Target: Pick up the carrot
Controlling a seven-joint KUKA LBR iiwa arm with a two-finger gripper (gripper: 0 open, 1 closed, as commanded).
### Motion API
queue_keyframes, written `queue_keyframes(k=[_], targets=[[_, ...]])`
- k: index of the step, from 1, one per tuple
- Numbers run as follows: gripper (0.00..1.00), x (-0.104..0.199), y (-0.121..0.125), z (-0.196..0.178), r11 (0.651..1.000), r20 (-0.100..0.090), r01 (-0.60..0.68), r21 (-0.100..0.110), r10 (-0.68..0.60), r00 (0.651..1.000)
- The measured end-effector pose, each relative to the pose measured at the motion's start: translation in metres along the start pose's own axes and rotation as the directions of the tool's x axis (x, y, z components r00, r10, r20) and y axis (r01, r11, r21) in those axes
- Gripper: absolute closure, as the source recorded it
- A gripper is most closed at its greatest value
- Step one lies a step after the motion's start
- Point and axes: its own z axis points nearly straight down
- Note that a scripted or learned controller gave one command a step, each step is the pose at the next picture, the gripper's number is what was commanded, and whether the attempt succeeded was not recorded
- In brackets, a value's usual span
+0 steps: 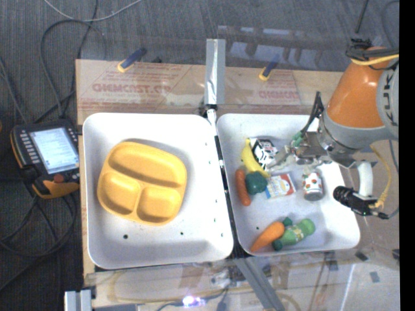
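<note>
The carrot (267, 237) is orange and tapered, lying near the front wall of the right bin (337, 235) with its thin tip pointing to the lower left. Its thick end touches a green toy (296, 231). My gripper (296, 154) hangs over the back half of the same bin, well behind the carrot and apart from it, between a black-and-white toy (263, 150) and a small can (313, 184). Nothing shows in its grasp.
In the right bin also lie a yellow banana (251, 159), a red-orange sausage-like piece (242, 186), a dark green lump (256, 183) and a small carton (280, 186). The left bin (97, 238) holds a yellow divided tray (142, 181). A pendant (45, 151) sits at the far left.
</note>
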Motion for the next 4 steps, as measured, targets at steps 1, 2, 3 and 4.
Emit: queue_keyframes(k=[1,2,3,4], targets=[[0.00,0.009,-0.059,0.102,0.996,-0.001,0.089,0.002,-0.089,0.996],[0.00,0.052,-0.010,0.024,0.985,0.001,0.171,-0.001,-0.171,0.985],[0.00,0.053,0.020,0.025,0.997,0.001,0.083,-0.001,-0.083,0.997],[0.00,0.057,-0.056,0.016,0.936,0.000,0.352,0.001,-0.352,0.936]])
